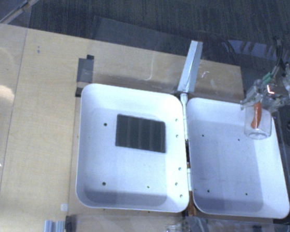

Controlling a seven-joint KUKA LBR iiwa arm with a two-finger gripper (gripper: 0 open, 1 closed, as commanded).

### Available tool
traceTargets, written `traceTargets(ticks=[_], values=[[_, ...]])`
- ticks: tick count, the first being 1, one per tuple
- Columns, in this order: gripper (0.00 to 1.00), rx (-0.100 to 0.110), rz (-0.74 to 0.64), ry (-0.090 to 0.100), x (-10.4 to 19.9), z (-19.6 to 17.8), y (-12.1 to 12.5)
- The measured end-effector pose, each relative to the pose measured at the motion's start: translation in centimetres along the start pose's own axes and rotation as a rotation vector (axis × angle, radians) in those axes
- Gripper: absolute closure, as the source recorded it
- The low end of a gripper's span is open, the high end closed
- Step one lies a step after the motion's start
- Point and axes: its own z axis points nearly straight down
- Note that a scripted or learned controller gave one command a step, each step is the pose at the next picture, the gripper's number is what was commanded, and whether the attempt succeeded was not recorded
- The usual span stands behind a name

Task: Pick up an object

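1. Dark carpet lies behind the pale table, and at its right side the gripper is seen over the far corner of the right bin. Whether the jaws are open or closed cannot be told, as that area is blurred.
2. Just below the gripper, a clear cup-like object with an orange piece in it is seen near the bin's far wall. Whether it is gripped or merely standing under the gripper cannot be decided.
3. If no firm hold has been made, the object could be left behind or dropped on lifting. A smooth, clear wall is judged likely to slip.
4. With the bin's far rim so near, the object might be knocked against it or tipped over.
5. Farther out, the left bin bears a dark ribbed rectangle, well apart from the gripper, so no risk is expected there.
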Motion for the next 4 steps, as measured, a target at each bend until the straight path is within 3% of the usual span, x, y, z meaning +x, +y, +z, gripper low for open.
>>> traceTargets(ticks=[1, 4], values=[[0.0, 0.002, 0.438, -0.002, -0.1, 8.9, -1.1], [0.0, 0.001, 0.218, -0.019, -2.0, 9.3, -0.5]])
